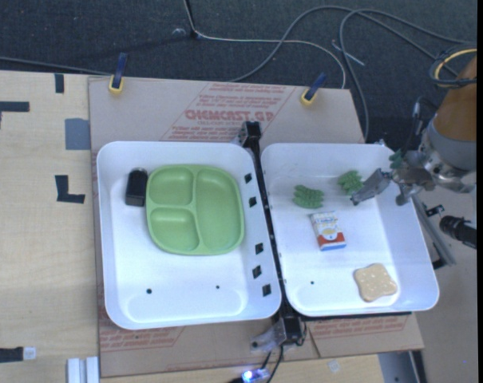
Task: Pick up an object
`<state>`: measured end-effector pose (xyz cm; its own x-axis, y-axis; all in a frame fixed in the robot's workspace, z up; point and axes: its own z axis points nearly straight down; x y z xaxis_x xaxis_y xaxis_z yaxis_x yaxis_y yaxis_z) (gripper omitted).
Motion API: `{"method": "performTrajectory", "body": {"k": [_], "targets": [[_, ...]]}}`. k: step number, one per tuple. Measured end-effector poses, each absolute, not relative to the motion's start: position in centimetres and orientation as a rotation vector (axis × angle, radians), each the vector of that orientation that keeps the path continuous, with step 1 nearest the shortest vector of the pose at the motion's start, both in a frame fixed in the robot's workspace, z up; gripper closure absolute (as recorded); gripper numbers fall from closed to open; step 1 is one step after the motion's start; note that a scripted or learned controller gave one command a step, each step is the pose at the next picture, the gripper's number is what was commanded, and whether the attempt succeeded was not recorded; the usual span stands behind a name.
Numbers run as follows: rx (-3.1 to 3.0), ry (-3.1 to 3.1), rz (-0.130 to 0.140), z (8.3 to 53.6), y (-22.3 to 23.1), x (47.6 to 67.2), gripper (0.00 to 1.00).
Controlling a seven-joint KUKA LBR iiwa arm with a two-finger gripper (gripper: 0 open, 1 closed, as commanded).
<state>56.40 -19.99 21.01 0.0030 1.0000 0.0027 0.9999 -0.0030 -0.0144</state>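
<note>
Starting at the left bin (113, 238) and finding nothing lifted from it: seeing a small black block (136, 187) lying flat near the bin's left wall, just beside or perhaps touching the rim of a green divided plate (195, 211), and judging both as resting on the white floor, well apart from the arm's working end. Crossing the middle seam into the right bin (401, 294) and counting four loose things, each a fair candidate for the pick: noting a green leafy-looking piece (308, 196) toward the left of that bin, a small white carton (327, 231) with red and blue print lying near the middle just below it, a second green piece (350, 182) a little farther right and nearer the far wall, and a pale beige slab (375, 282), something like a biscuit or a slice of toast, lying near the front right corner. Reaching the gripper (385, 191) last, at the bin's right side, hanging just beside the second green piece; reading its two fingers as spread apart and gripping nothing, with bare white bin showing between them. Following on to the grey arm (453, 146) with its orange band, leaning in over the right rim. Judging the task as barely begun: counting at most the approach as done, leaving the closing on one thing and the lifting of it all to do, and taking the second green piece as the likeliest target, being nearest the spread jaws
</note>
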Motion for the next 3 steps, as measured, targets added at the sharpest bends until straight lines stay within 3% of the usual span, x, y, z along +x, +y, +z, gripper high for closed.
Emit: {"method": "performTrajectory", "body": {"k": [1, 3], "targets": [[-2.220, -2.222, 0.002, 21.8, -19.9, 56.7, 0.00], [-2.223, -2.221, 0.002, 9.6, -19.8, 57.3, 0.00]]}}
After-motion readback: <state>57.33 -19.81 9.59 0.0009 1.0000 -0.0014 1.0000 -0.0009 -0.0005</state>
